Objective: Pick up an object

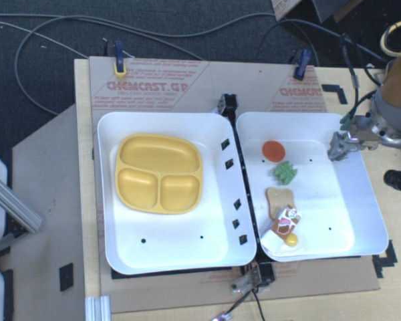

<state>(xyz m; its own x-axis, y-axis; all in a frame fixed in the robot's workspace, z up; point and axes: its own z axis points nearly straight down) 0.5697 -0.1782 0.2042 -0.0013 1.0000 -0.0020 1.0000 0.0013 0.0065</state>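
Observation:
In the right bin (347,206) lie a round red piece (274,150), a green leafy piece (285,172), a tan slice like bread (279,199), and a small red and white packet (287,222) with a yellow bit (291,240) by it. My gripper (339,147) hangs over the bin's upper right part, well to the right of the red piece. Nothing shows between its fingers.
The left bin (214,199) holds a yellow three-compartment plate (159,173). A black divider with clips (235,179) runs between the bins. Blue clamps (120,57) (302,64) pin the board at the back. Cables trail over the dark floor behind.

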